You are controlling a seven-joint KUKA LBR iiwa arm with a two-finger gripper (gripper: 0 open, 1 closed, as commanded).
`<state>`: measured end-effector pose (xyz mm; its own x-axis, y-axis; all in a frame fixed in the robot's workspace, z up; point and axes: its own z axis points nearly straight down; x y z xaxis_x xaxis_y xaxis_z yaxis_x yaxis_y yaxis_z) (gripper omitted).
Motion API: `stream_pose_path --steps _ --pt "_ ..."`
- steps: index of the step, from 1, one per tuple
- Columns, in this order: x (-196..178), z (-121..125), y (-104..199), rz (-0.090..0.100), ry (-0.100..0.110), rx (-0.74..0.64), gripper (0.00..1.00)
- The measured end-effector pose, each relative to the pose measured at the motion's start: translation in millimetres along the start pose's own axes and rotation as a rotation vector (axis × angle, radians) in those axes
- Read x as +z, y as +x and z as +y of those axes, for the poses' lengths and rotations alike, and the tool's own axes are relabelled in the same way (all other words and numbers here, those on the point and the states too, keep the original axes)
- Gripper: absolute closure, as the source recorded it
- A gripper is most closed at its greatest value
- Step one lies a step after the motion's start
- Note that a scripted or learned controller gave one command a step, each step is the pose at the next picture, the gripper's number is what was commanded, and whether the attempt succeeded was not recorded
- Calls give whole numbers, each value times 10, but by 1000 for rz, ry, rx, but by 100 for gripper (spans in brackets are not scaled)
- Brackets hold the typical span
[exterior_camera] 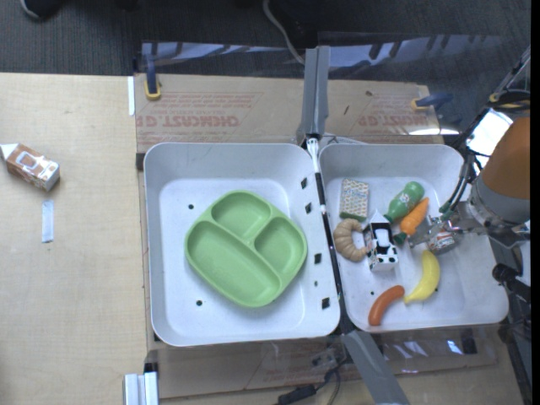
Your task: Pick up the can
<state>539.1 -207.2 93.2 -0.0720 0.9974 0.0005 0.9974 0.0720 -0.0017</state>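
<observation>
On the cardboard-topped bench the right bin (481,306) holds a small can (442,242) lying beside the banana (424,278), light, rigid and slick, best pinched across its round sides, where the gripper (438,229) sits, its grip hard to read.

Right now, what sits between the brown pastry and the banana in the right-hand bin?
A small black-and-white toy lies between the pastry and the banana, touching the pastry's side; the overhead camera view shows it.
</observation>
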Motion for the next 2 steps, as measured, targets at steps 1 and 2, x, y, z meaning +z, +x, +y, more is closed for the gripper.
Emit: stream_pose_path --steps 1,2 --pt "-90 -3 -10 -1 0 3 100" --pt "-1020 298 337 -1 -1 35 100"
